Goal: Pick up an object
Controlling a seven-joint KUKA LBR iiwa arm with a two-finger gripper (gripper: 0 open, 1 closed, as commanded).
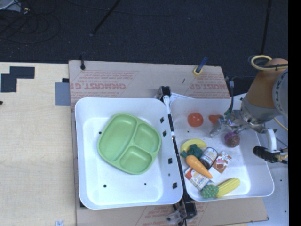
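Observation:
My gripper (227, 126) hangs low over the back of the right bin (263, 185), reaching in from the right. Just in front of it lies a small purple fruit (232, 139), close to or touching the gripper; nothing is visibly held. A red tomato (195, 119) and a small orange-red piece (215, 118) sit to its left. Nearer the front lie a banana (193, 145), a carrot (198, 166), a small can (208, 157), a red-and-white packet (221, 162), a corn cob (227, 186) and a broccoli piece (210, 191).
The left bin (89, 182) holds a green divided plate (129, 142). A black divider (173, 145) runs between the bins. The arm's orange band (263, 86) and grey wrist stand over the right bin's back right corner.

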